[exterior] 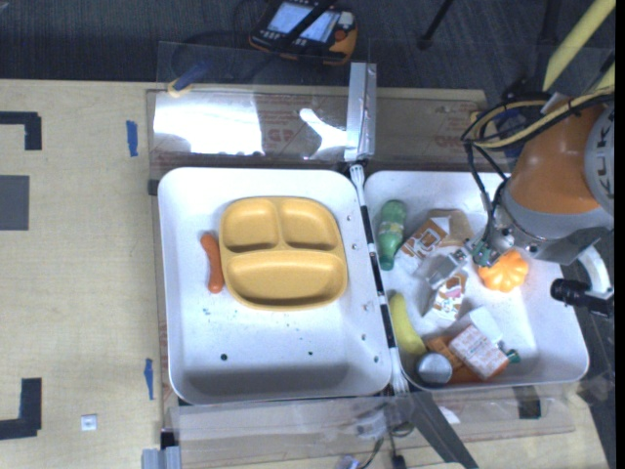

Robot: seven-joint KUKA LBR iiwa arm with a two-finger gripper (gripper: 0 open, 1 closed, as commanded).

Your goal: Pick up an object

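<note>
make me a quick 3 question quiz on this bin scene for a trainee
1. True or false: the yellow divided tray lies in the right bin.
2. Which item lies beside the tray in the left bin? A) banana B) orange carrot C) green bottle
3. Fill in: the small orange pumpkin sits just below the arm's ____.

Key
1. False, it lies in the left bin.
2. B. The banana and green bottle lie in the right bin.
3. hand

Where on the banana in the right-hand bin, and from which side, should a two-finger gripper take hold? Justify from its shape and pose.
Grip the banana across its narrow middle, coming straight down from above. It lies flat and lengthwise along the right bin's left wall, so the fingers should close across its width. The wall side looks tight, so expect little room for that finger.
</note>
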